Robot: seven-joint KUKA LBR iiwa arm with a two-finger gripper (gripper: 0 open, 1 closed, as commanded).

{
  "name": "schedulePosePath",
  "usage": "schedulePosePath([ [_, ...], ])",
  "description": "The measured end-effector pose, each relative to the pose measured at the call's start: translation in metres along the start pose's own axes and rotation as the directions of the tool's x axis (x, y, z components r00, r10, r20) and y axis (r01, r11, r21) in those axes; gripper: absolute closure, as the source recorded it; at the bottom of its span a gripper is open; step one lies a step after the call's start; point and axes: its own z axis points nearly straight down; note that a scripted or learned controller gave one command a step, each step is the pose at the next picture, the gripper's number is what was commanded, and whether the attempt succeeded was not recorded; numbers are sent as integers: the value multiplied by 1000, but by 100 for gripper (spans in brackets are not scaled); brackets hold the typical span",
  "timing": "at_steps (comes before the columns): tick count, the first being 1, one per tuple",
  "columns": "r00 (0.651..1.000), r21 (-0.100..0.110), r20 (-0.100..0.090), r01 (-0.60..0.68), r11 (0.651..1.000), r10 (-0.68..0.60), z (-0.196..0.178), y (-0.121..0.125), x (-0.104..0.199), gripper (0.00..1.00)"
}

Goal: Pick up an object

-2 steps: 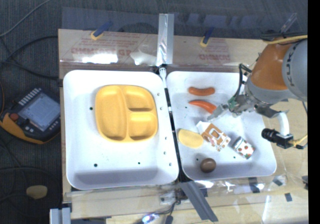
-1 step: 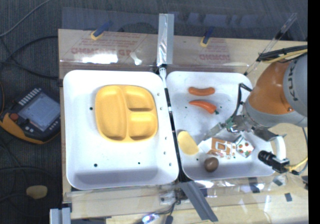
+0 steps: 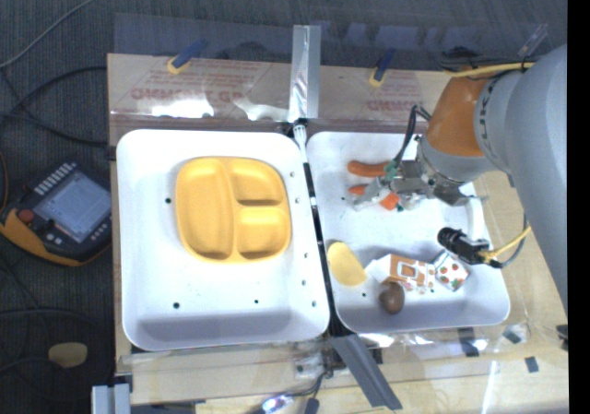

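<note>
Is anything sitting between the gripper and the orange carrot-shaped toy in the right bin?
Nothing visible does. The gripper is low in the right white bin, right beside the orange carrot-shaped toy; the pale yellow chip and brown ball lie nearer the front.

Divided tray [image 3: 230, 207] sits mid left bin [image 3: 147, 311]. In right bin [image 3: 489, 306]: gripper [image 3: 395, 189] near back edge, small box [image 3: 412, 274] & round object [image 3: 392, 298] near front edge.

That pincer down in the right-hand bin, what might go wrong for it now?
The pincer sits low among small orange pieces near the bin's far side; they look thin and could slip aside or get nudged away. A black cable hangs beside the arm above the carton, and might snag or knock it. These are guesses from one slanted view.
</note>
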Motion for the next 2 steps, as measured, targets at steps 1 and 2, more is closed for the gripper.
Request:
schedulePosePath([
  [1, 1000, 0, 2, 1, 1000, -1, -10, 0, 0, 100],
  [2, 998, 10, -4, 70, 997, -70, -95, 48, 67, 100],
])
